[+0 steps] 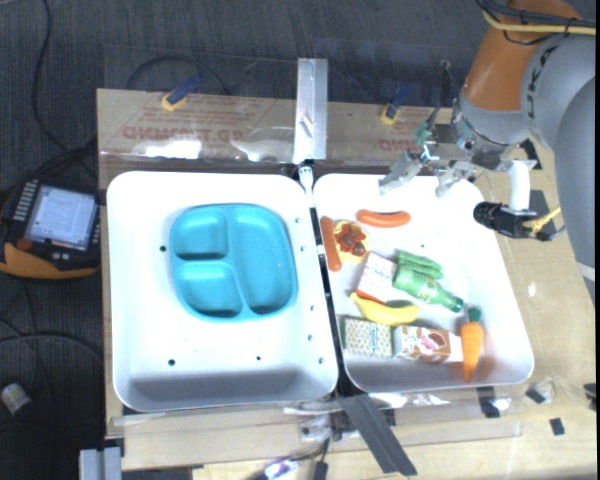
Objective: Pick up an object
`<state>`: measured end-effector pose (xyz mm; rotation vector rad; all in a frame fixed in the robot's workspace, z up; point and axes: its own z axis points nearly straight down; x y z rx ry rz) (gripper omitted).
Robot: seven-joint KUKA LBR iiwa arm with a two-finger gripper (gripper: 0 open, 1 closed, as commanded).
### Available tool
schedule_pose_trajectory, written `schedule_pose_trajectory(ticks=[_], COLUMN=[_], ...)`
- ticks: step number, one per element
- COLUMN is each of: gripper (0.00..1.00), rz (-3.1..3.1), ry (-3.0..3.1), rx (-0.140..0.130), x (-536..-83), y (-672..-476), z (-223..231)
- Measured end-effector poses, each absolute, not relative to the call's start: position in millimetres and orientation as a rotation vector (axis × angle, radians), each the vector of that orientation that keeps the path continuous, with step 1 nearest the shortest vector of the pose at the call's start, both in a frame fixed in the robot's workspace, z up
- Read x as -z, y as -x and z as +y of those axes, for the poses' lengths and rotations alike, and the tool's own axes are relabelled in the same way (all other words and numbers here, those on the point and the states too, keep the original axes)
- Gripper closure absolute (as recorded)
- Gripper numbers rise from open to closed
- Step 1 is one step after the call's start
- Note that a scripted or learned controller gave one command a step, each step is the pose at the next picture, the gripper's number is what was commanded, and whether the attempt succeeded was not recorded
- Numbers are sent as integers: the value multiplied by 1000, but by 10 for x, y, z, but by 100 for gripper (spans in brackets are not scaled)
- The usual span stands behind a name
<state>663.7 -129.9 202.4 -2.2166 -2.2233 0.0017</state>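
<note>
My gripper (pixel 421 176) hangs over the far edge of the right bin (pixel 500 268), its two fingers spread open with nothing between them. Just below it lies a red-orange sausage (pixel 383 218). Further into the bin are a slice of pizza (pixel 351 237), a thin orange-red stick (pixel 330 244) along the left wall, a white box (pixel 376 274), a green bottle (pixel 426 281), a banana (pixel 385 311), two small cartons (pixel 395 341) and a carrot (pixel 471 347).
The left bin (pixel 140 348) holds a blue divided plate (pixel 232 259). A metal post (pixel 311 108) stands behind the seam between the bins. A handheld device (pixel 50 226) lies on the floor at the left.
</note>
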Motion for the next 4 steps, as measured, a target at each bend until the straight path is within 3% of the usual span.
schedule_pose_trajectory(ticks=[1, 2, 3, 4], gripper=[0, 0, 0, 100], rz=[-2124, -2084, -2083, -2082], ry=[2313, 2358, 2367, 2365], rx=[-5, 21, 9, 14], x=[-1052, -913, -902, -997], y=[-6016, -5545, -5659, -5668], z=[-1591, -2001, -1722, -1709])
